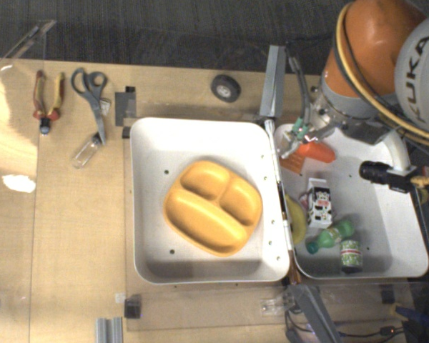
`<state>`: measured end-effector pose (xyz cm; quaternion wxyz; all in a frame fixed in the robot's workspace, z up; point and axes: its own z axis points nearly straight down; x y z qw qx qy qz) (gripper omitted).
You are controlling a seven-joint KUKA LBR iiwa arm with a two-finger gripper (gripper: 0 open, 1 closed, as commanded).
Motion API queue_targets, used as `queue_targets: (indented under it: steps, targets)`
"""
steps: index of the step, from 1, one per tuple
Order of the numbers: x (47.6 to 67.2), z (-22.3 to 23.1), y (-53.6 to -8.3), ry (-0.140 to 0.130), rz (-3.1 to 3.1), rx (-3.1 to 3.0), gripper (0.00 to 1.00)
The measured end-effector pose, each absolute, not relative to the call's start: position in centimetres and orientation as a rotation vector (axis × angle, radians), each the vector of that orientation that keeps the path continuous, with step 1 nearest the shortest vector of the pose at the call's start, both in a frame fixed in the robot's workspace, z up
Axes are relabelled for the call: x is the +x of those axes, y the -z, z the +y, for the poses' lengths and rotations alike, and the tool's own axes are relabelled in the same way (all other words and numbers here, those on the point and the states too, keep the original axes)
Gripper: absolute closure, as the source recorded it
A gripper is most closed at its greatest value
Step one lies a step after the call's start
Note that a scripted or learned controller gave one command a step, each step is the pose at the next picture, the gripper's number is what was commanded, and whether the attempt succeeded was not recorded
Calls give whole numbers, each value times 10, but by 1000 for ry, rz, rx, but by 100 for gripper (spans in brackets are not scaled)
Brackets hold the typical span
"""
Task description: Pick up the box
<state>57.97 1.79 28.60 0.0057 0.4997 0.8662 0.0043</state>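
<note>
Orange and crumpled, a soft item lies right beneath the gripper at the upper left corner of the right bin, while the box, a small white carton with dark print, lies well below the gripper, toward the near side of that bin. Whether the gripper is spread or closed cannot be told. The likely fault: a descent here meets the orange item, or the green bottle and banana crowding the box.

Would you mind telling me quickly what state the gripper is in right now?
Gripper: cannot be told; it sits low over the right bin by an orange item, apart from the box.
</note>
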Motion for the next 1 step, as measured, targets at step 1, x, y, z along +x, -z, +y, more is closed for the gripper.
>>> queue_targets:
  steps: [1]
  targets:
    - [563, 11, -311, -7, 2956, 1035, 100]
